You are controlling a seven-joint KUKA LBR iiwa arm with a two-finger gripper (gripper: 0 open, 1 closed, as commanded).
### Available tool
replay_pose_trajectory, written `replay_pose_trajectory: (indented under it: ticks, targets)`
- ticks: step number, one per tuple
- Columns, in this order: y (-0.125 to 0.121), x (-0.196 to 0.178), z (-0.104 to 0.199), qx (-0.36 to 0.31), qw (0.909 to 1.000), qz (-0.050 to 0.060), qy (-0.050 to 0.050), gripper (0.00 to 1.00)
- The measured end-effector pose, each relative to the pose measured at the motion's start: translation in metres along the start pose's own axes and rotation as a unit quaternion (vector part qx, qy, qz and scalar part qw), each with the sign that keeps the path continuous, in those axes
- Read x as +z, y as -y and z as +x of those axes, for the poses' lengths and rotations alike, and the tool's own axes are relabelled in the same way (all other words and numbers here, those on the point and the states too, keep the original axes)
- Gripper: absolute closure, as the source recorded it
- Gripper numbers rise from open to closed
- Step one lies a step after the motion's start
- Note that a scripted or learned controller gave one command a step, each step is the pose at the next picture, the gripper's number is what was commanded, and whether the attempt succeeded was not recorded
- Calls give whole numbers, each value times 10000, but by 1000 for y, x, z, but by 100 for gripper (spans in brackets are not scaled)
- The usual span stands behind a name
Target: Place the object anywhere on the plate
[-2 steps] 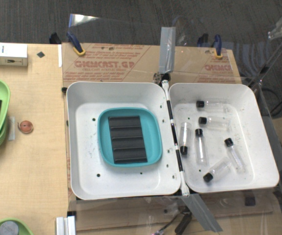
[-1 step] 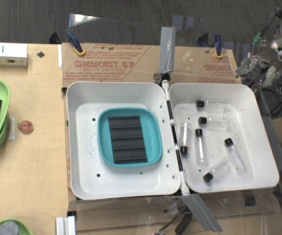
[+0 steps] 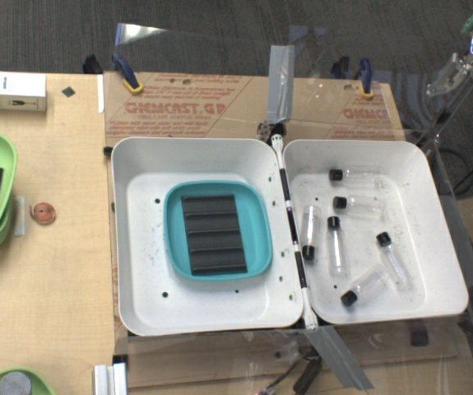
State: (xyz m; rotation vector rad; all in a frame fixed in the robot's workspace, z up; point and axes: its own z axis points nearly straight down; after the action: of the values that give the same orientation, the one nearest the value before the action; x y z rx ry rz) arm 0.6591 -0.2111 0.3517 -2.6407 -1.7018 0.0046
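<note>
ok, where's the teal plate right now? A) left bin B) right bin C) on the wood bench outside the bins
A: the teal plate lies flat in the middle of the left bin; the right bin holds clear vials with black caps.

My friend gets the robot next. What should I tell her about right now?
Gripper: not in the picture, so nothing is being held.
Plate: the teal plate sits in the left bin, with a dark ridged insert on it.
Objects: several clear vials with black caps lie loose in the right bin.
Done: no vial is on the plate yet.
Left: pick one vial from the right bin and set it anywhere on the plate.
</note>
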Motion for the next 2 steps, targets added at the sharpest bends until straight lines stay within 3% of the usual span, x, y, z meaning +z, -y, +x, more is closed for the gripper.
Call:
replay_pose_trajectory:
  ticks: [1,2]
  targets:
    - [30,95,5,271,9996,8,-2,0]
    - [18,-37,10,868,9962,6,1,0]
